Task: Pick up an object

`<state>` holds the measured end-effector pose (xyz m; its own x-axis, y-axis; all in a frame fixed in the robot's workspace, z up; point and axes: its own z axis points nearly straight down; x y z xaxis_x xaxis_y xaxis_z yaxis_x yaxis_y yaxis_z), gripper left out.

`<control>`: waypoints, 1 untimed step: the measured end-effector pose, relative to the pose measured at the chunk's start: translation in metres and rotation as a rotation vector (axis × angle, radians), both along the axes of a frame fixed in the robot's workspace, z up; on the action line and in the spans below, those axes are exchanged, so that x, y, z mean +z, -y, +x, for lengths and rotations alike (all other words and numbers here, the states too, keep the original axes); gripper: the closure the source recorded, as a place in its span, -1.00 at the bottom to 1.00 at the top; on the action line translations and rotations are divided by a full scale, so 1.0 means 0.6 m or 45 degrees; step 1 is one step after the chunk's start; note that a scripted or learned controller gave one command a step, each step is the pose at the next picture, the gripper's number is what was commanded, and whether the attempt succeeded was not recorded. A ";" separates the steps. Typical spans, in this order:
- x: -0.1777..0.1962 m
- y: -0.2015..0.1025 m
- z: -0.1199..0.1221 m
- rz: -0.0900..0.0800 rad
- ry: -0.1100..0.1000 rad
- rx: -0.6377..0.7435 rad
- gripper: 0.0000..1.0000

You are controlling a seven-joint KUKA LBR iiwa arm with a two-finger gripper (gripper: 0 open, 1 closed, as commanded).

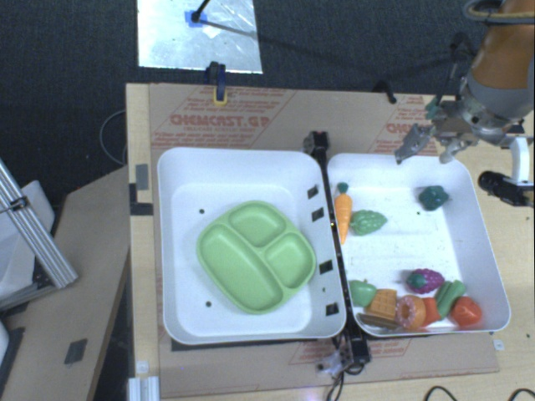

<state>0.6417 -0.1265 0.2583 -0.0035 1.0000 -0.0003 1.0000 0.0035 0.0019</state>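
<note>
White plastic forms the two shallow bins set side by side on the bench [251, 111]. The left bin [180, 224] is occupied by a pale green divided plate [255, 257]. In the right bin [481, 241], a toy carrot [342, 210] and a leafy green piece [368, 221] are seen by the left wall, a dark green piece [433, 197] near the far right corner, and a cluster at the near edge: purple grapes [425, 280], a green pepper [363, 291], a waffle-like piece [382, 306], a doughnut [410, 312] and a tomato [466, 311]. The pincer [430, 143] is poised above the far rim of the right bin, apparently spread wide, with nothing seen between its fingers. The arm [501, 57] enters at the bench's far right corner.
</note>
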 end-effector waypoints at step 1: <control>-0.078 0.001 0.015 0.000 -0.004 0.001 -1.00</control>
<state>0.6509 -0.1273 0.2113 -0.0040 1.0000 -0.0004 1.0000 0.0040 -0.0009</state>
